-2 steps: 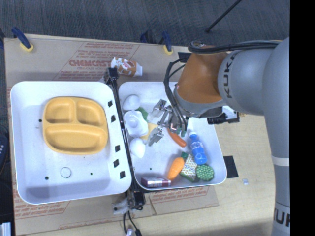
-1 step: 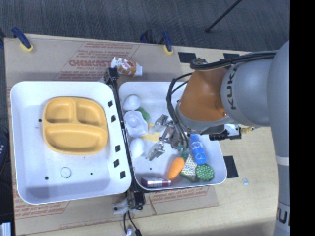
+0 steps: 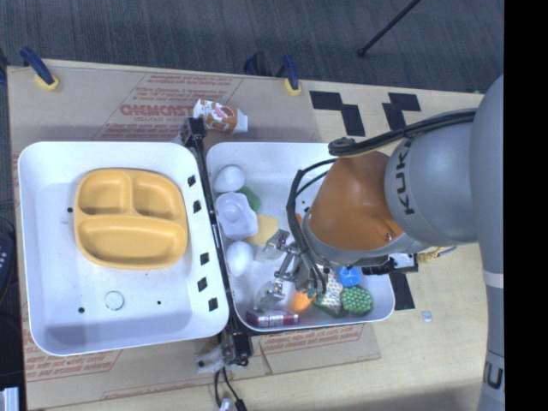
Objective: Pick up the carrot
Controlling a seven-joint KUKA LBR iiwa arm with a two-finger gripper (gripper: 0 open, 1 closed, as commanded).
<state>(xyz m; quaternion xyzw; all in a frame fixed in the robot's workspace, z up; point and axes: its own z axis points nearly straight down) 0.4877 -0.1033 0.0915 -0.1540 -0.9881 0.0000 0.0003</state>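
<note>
So the surface [image 3: 411, 332] here is a light tan benchtop with a sheet of printed cardboard [image 3: 171, 101] laid over it, red lettering and all, held down by blue-and-yellow clamps [image 3: 38, 68] along the far edge. Past that edge the floor [image 3: 257, 15] is dark grey carpet, with a thin black rod [image 3: 402, 15] slanting across it. There's some black blocky marking [image 3: 368, 110] on the surface near the arm.

The arm [image 3: 445, 187], grey with its orange band, hangs over the right bin [image 3: 282, 157] and covers a good part of it. The hand [image 3: 287, 272] is low in that bin's near half, metal fingers down in the clutter. Can't tell if they're spread or pinched together, too much shiny stuff mixed in there.

The carrot [image 3: 301, 300] is a small orange bit just beside the hand, on the arm's side and toward the near wall, lying on the bin floor. Right next to it, further under the arm, sit a green bumpy ball [image 3: 357, 300] and a blue piece [image 3: 348, 276]. A dark red tube [image 3: 272, 319] lies against the near wall. Beyond the hand, toward the divider, there are white egg-like things [image 3: 229, 178] and a white cup [image 3: 235, 214].

The left bin [image 3: 43, 229], well away from the hand, carries a yellow sectioned tray [image 3: 130, 217].
</note>
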